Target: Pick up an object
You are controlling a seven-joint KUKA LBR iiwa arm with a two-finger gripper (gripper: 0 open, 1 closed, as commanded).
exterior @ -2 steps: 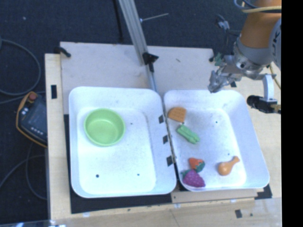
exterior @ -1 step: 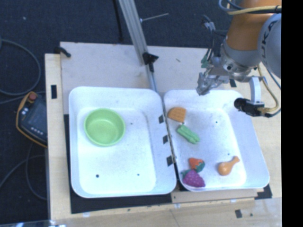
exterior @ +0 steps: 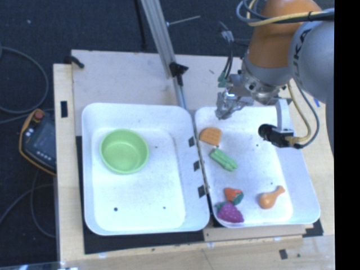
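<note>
While the gripper is hung above the right bin's far corner, its grip cannot be told; the orange slice is lain just below; the green bowl is kept in the left bin.

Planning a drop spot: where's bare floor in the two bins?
Left white bin: bare right of and below the round green plastic bowl.
Right white bin: bare middle strip between green ridged toy vegetable and tan drumstick toy.
Crowded: front-left corner, purple grape cluster against red strawberry toy; orange bread-shaped piece under the gripper.
</note>
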